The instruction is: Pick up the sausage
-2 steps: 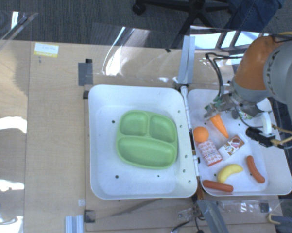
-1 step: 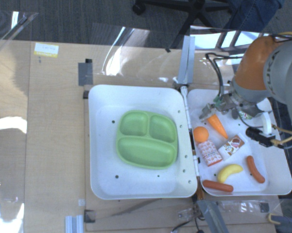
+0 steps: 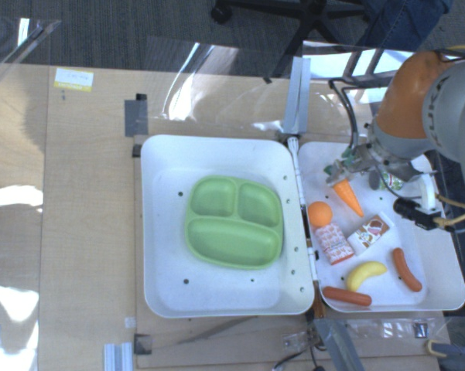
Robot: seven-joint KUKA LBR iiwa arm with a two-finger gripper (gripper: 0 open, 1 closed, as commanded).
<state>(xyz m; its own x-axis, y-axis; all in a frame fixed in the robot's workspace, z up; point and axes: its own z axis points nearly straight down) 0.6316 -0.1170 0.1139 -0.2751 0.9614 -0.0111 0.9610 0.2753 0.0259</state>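
Note:
Two reddish sausages lie in the right bin [image 3: 441,296]. One sausage [image 3: 347,296] rests along the front wall, just below a banana [image 3: 366,273]. The other sausage [image 3: 407,270] lies tilted near the front right. My gripper [image 3: 345,168] hangs over the back of that bin, right at the top end of an orange carrot [image 3: 348,195]. It is well away from both sausages, and nothing shows as held in it.
An orange ball [image 3: 319,213] and two small cartons [image 3: 334,243] [image 3: 369,234] sit in the middle of the right bin. The left bin [image 3: 162,207] holds a green divided plate [image 3: 235,222]. A metal post [image 3: 298,95] stands behind the bins.

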